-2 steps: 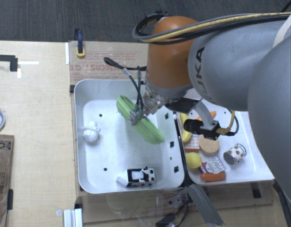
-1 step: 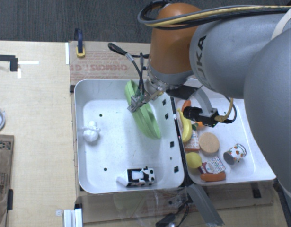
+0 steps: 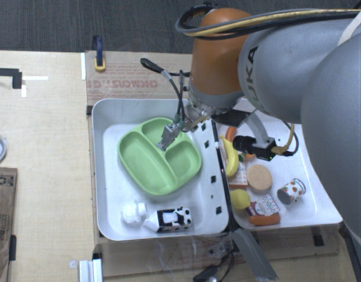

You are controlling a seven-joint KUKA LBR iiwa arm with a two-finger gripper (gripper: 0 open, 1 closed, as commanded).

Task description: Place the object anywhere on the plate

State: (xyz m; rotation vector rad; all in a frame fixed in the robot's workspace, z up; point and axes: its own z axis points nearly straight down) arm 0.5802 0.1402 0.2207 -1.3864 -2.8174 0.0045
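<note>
While the gripper point(image 3: 169, 135) hangs over the green divided plate point(image 3: 159, 155) in the left bin point(image 3: 104, 175), we cannot tell whether it is released or clenched: its tip is small, dark and partly blurred against the plate's upper compartment. We cannot identify any object between its tips, so we cannot confirm which item is the task's thing or where it is.

We judge the following risks:
- If nothing is held, a release over the plate would deliver nothing.
- If a small item is held, a release from a height could let it bounce off the raised divider and over the rim into the bin.
- A descent with the tip near the plate's 12 o'clock rim could tilt or push the plate.

Surroundings: at 6 o'clock from the plate lie a white crumpled item point(image 3: 132, 213) and a black-and-white cow-patterned carton point(image 3: 174, 218), both clear of the plate. At 3 o'clock, the right bin point(image 3: 321, 207) holds a banana point(image 3: 230, 156), a round tan disc point(image 3: 259, 177), a lemon-like yellow piece point(image 3: 239, 200) and a small printed cup point(image 3: 290, 191). Nothing lies on the plate, so either compartment is free. The arm's bulk hides the right bin's far side.
</note>
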